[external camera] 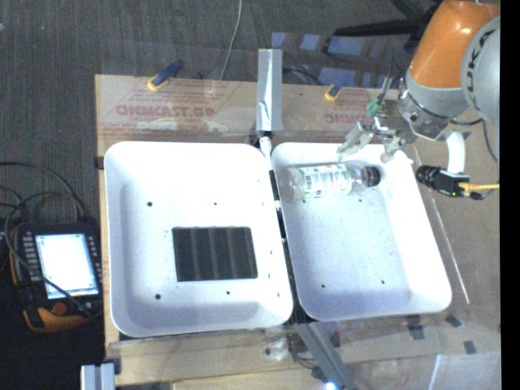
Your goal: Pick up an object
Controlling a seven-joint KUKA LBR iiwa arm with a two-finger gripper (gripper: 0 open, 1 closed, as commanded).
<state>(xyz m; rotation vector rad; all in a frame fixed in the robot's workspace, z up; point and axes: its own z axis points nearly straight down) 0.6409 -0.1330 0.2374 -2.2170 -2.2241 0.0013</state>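
Two white bins side by side on the table [122,96]. In the left bin [130,218]: a dark ribbed pad [215,253], flat on the floor, slightly near of middle. In the right bin [406,275]: a clear bottle [329,179] on its side along the far wall, dark cap pointing right, body reaching left almost to the bin's left wall. Rest of that bin's floor bare white, dotted with a few small holes.

Above the far right corner of the right bin: jaws [372,140] at the end of the arm [455,51], spread apart, pale fingers [354,140] splayed left and right, nothing between them. Poised just far of the bottle's cap end, close to it, apart from it as far as can be told.

On the table's far edge: two clamps [165,74] with yellow and blue handles, and an upright metal post [268,92] between the bins. Left of the table, on the floor: a handheld pendant [58,266] with a lit screen, cables curling round it.
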